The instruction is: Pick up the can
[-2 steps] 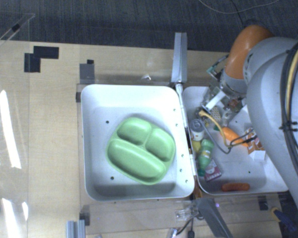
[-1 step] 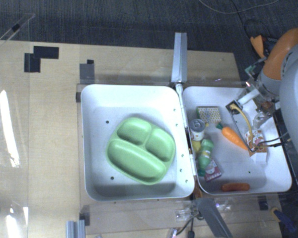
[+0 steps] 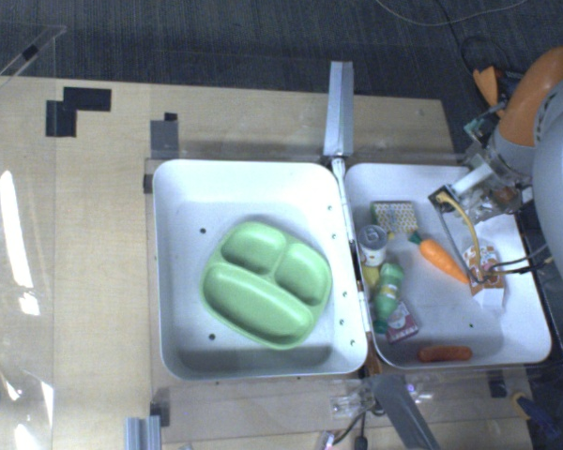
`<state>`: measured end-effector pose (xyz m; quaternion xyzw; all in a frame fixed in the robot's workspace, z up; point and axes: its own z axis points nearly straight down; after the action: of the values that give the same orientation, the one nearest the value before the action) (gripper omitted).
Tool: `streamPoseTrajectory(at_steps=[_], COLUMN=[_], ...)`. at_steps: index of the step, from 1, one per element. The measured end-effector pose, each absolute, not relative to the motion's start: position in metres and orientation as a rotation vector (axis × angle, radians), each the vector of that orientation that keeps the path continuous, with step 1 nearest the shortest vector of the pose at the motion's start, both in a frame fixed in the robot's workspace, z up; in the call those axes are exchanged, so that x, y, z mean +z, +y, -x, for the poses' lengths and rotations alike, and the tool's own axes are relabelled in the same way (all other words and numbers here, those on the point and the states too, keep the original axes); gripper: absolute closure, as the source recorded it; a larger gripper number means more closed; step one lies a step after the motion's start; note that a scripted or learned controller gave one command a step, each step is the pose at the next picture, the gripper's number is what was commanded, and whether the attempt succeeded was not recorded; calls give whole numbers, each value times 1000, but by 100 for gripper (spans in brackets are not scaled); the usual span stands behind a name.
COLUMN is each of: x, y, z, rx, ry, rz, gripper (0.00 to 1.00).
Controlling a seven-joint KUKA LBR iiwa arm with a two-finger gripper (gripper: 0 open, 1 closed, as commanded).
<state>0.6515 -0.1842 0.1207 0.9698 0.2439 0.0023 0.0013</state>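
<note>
We see first the wooden bench [image 3: 94, 279], and on it the two white bins side by side. The left bin [image 3: 183, 345] carries a green divided plate [image 3: 266, 281], which lies about in its middle. The grey arm [image 3: 558, 148] comes in from the right, and its orange band is above the far right corner of the right bin [image 3: 525, 331]. The gripper [image 3: 480, 193] hangs over that bin's far right part; we cannot tell if it is open or closed, and we see nothing held in it.

In the right bin there are the smaller things. An orange carrot [image 3: 441, 259] lies at a slant near the middle. A green bottle [image 3: 388, 291] lies along the left wall. The can [image 3: 373, 242] (silver, with its top toward us) stands just beside the left wall, between the bottle and a yellowish sponge [image 3: 395, 217]. It is well apart from the gripper.
</note>
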Motion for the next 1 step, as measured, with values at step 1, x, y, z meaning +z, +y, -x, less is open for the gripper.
streamPoseTrajectory(at_steps=[1], x=[160], y=[-184], z=[-643], rx=[6], ry=[692], rz=[-3064], gripper=[100])
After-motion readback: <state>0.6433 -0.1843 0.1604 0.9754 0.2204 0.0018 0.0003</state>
